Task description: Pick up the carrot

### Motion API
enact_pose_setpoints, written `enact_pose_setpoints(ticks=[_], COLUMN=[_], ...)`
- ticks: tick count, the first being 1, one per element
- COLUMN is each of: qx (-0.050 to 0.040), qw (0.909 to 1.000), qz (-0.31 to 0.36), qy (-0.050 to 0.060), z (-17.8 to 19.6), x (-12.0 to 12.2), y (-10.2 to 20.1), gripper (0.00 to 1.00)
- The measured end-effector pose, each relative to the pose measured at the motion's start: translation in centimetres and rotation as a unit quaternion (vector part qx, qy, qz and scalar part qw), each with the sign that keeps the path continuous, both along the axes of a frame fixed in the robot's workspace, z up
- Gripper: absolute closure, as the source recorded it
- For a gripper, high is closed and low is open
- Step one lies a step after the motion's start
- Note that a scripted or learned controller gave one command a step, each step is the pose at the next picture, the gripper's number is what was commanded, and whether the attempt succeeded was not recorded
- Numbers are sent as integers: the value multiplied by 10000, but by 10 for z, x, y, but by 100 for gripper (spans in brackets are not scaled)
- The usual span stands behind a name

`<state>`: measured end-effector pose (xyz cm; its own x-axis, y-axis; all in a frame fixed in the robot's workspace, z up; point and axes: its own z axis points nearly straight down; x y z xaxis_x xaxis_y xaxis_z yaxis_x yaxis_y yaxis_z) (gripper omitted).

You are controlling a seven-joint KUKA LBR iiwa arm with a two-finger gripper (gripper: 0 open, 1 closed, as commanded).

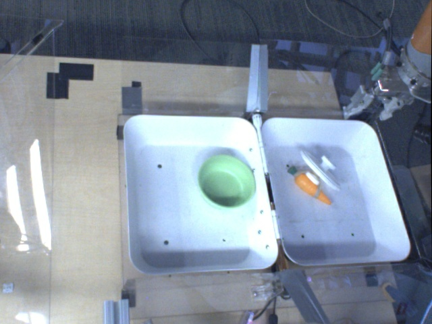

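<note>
Fingers [373, 104] (no thing between them) hang well above the carrot [311, 183].

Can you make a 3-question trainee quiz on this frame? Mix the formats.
1. True or false: the carrot lies in the same bin as the green bowl.
2. The gripper is: A) touching the carrot, B) beyond the right bin's far edge, C) over the bowl.
3. Fill in: the clear thing beside the carrot lies on its ___ side.

Key: 1 false; 2 B; 3 far.
</note>
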<state>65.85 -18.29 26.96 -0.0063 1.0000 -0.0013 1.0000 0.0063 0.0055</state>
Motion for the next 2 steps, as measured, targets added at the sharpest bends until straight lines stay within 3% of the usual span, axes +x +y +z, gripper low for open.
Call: enact_pose_setpoints(ticks=[1, 2], qx=[2, -5], qw=[9989, 9935], qz=[470, 1134], qy=[-1, -22], z=[-43, -141], x=[-134, -107], y=[82, 94], gripper=[0, 0])
